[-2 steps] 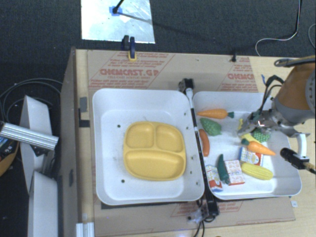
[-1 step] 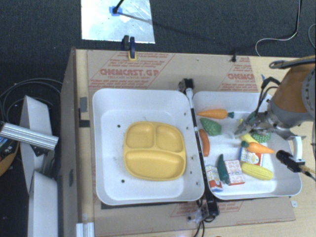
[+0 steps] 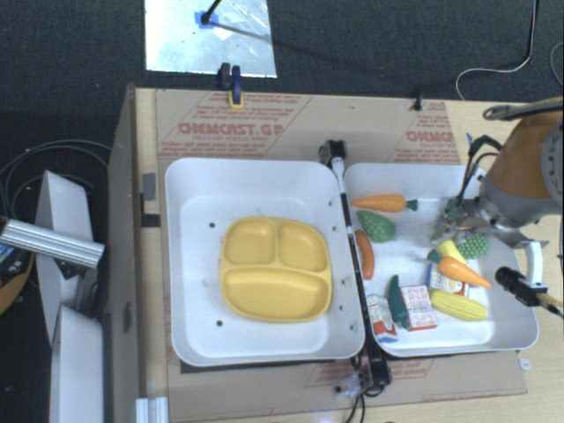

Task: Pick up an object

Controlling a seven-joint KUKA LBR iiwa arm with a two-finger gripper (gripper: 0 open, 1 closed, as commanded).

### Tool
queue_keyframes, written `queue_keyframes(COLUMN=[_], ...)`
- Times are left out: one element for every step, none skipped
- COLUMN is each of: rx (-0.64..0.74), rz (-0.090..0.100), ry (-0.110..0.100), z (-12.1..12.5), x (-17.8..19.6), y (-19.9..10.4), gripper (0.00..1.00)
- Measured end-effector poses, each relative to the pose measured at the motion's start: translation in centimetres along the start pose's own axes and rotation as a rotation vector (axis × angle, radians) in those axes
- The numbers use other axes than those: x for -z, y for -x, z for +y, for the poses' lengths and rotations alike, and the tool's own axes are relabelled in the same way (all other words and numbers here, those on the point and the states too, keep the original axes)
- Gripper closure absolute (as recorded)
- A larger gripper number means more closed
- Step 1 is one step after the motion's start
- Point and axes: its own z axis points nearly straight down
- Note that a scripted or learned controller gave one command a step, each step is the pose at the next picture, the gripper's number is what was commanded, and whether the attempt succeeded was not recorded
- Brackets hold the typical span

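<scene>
My gripper [image 3: 447, 226] hangs low over the right side of the right bin [image 3: 414, 183], on the grey arm with the orange band [image 3: 527, 161] that comes in from the right. Just below it lie a yellow banana-like toy [image 3: 450, 251], an orange carrot [image 3: 463, 272] and a green knobbly toy [image 3: 475, 244]. A yellow corn cob [image 3: 457, 306] lies nearer the front. Further left are a second carrot [image 3: 383, 204], a green leafy toy [image 3: 378, 227], a red-orange sausage shape [image 3: 366, 253], a dark green cucumber [image 3: 398, 300] and two small cartons [image 3: 419, 307].
The left bin [image 3: 189, 236] holds a yellow divided plate [image 3: 276, 266]. A ridge with a black clip [image 3: 334, 152] separates the bins. A cardboard sheet [image 3: 264, 122] lies under both bins. Cables run at the far left and upper right.
</scene>
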Motion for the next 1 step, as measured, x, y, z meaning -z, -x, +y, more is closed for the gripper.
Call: queue_keyframes(rx=[-0.001], rz=[0.006], ry=[-0.01], z=[-1.01], x=[7.58], y=[-8.19], gripper=[1.0])
